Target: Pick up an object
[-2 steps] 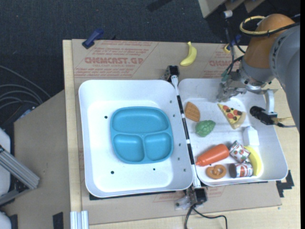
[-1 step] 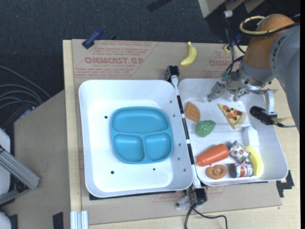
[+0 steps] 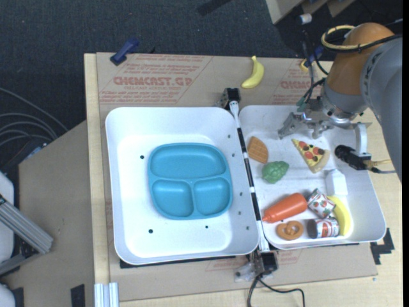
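Seen from the fixed camera above the bench, the grey arm with its orange band reaches in from the right, its gripper (image 3: 300, 124) poised over the far end of the right-hand bin (image 3: 367, 197). The fingers look splayed apart with nothing between them, though at this size the gap is hard to read.

Just beside the gripper, on the side toward the camera, lies a pizza slice (image 3: 311, 154), the closest candidate for a pick. Near it, further from the arm's base, sits a round cookie (image 3: 258, 149), with a green leafy vegetable (image 3: 275, 171) just beyond that. Well apart from the gripper, along the bin's near end, a carrot (image 3: 285, 207), a small can (image 3: 320, 204), a banana (image 3: 340, 215) and a doughnut-like ring (image 3: 289, 229) crowd together, some touching. The left-hand bin (image 3: 121, 171), across the divider from the gripper, holds a blue sectioned plate (image 3: 189, 179). A second banana (image 3: 253, 75) rests on the board (image 3: 160, 75) outside both bins.

No object is yet taken. The likeliest failure, by this reading: the pizza slice is flat and lies low, so descending fingers could straddle or skid over it and close on air, or nudge it against the bin wall. A reach into the crowded near end risks pinching two items at once.
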Available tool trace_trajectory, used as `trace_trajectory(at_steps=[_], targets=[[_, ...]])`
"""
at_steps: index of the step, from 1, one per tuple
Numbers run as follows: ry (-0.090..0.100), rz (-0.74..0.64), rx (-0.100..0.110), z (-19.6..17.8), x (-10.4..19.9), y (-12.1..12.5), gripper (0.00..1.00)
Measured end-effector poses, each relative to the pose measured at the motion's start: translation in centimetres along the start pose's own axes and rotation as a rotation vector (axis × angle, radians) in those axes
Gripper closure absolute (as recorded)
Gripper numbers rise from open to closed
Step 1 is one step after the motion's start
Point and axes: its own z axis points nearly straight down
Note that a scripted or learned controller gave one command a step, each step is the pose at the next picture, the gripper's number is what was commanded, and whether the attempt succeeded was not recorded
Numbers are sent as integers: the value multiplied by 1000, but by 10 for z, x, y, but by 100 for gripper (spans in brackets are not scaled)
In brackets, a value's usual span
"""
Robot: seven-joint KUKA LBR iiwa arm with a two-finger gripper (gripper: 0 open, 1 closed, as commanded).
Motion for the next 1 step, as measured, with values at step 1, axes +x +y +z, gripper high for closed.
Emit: trace_trajectory(at_steps=[1], targets=[[-1,-1,-3,-11,0,1,100]])
